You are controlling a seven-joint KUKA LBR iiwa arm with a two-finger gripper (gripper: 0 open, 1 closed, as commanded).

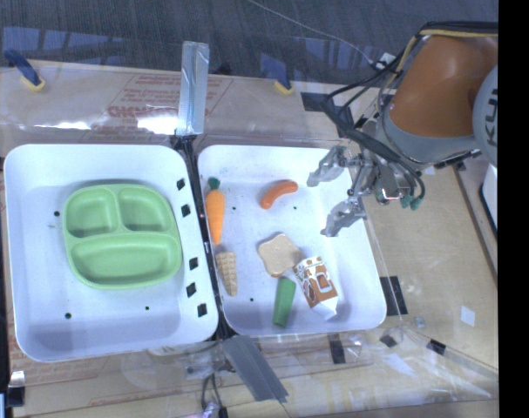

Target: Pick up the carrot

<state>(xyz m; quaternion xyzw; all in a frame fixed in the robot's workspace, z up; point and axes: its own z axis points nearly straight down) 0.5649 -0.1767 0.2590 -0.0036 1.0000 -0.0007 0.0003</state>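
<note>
The carrot [214, 214] lies in the right bin [247, 159], close against that bin's left wall, in the upper part of the left side. Its long axis runs nearly up and down the view, green stem end at the top and the orange tip pointing down toward the near edge. Just below the tip, almost in line with it, lies a small corn cob [226, 272], also hugging the left wall. To the carrot's right the bin floor is bare for a stretch; beyond that a sausage [279, 192] lies slanted near the middle top. Lower down sit a slice of bread [278, 253], a green cucumber-like piece [284, 301] standing roughly parallel to the carrot, and a small printed carton [317, 283] beside it near the bin's bottom right.

The left wall and the divider between the bins crowd the carrot's left side, while its right side is free.

The gripper [340, 194] hangs over the right bin's right side, well apart from the carrot, its two fingers spread wide with nothing between them.

In the left bin [37, 172] rests a green divided plate [122, 234].
</note>
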